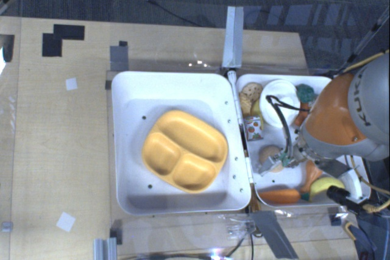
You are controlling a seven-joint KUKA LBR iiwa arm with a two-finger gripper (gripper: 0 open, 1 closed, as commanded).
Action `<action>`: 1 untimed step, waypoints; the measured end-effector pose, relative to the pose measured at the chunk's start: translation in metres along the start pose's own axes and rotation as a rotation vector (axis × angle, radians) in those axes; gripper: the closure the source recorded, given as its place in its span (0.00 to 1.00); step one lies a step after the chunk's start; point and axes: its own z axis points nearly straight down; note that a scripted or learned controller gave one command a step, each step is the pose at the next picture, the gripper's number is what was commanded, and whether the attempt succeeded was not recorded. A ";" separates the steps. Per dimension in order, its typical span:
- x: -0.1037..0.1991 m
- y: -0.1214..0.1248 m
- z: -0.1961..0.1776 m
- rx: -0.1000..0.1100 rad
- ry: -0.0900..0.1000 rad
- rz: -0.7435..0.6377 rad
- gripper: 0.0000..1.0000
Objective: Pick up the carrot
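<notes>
The carrot (280,195) lies flat along the near wall of the right bin (317,80), with a banana (325,185) just to its right. The tool (283,159) hangs over that bin, above and apart from the carrot, near a small carton (253,128), a cookie (250,95) and a white cup (281,100). Whether the tool grips anything, I cannot tell. A yellow tray (183,150) sits in the left bin (128,131).

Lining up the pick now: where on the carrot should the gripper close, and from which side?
Grip the carrot mid-length, from above, closing across its narrow width. It lies flat along the right bin's near wall, with the banana at its right end.
</notes>
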 end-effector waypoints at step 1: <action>-0.027 0.041 -0.067 0.007 0.003 0.392 0.00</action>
